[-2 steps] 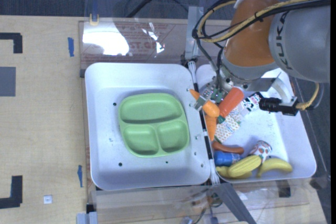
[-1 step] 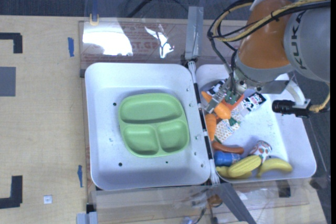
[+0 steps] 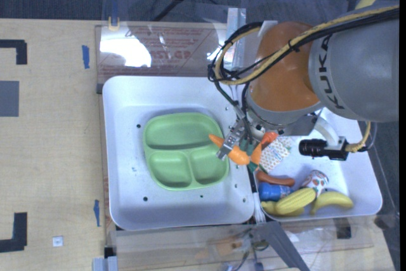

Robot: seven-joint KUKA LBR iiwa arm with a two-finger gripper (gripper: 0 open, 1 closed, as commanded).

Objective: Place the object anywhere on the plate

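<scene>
A green divided plate [image 3: 181,149] lies in the left white bin [image 3: 127,105]. My gripper [image 3: 231,143] hangs over the plate's right rim, near the wall between the two bins. An orange carrot-like toy [image 3: 236,152] sits between its fingers, with one tip reaching over the plate's right compartment. The grey arm with its orange band comes down from the upper right and hides the back of the right bin.
The right bin [image 3: 365,190] holds two yellow bananas [image 3: 304,200], a red and blue toy [image 3: 274,185], a speckled white packet [image 3: 274,153] and a small patterned piece [image 3: 319,180]. Black cables loop around the arm above the bins.
</scene>
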